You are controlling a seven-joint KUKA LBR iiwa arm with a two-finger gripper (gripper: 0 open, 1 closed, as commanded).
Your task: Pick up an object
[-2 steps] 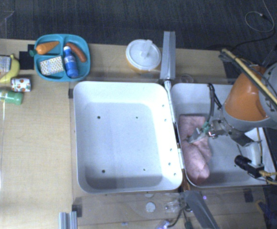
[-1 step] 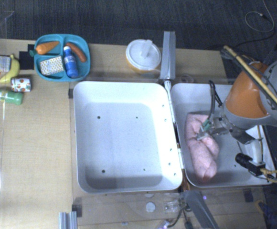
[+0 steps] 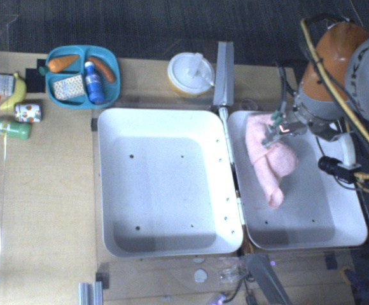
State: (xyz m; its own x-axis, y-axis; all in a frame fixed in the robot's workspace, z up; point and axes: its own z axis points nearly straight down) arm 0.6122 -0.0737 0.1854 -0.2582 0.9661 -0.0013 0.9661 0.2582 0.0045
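Two shallow white bins side by side on a pale wooden bench (image 3: 51, 189), corners rounded, plastic smooth and matte, a few small dark holes dotting the floors. Left bin (image 3: 165, 183) bare-floored and broad; right bin (image 3: 312, 224) narrower in this slanted view, split from its neighbour by a thin metal rail (image 3: 223, 75).

In the right bin, toward its upper left: a pink cloth (image 3: 268, 161) — soft, fuzzy-looking, rumpled into a long lumpy roll running down from the bin's far edge to a rounded tip near mid-floor, with a fatter fold bulging to the right.

Above that cloth's upper end, the gripper (image 3: 278, 129) — small, metallic, angular, hanging from a bulky grey wrist with an orange dome (image 3: 331, 56) behind and yellow and black cables looping past. Possibly touching the fabric's top fold, though too small and cluttered here to tell; finger spread likewise impossible to judge, and no fabric seen lifted between anything.

Beyond the bins, along the bench's far side: a round white lidded container with a yellow rim (image 3: 191, 73); a glossy blue compartment tray (image 3: 83, 76) holding an orange carrot-shaped toy, a blue bottle and a patterned packet. At far left, a yellow banana (image 3: 14, 93), a small printed can (image 3: 28, 112) and a green bottle lying flat (image 3: 7, 128).
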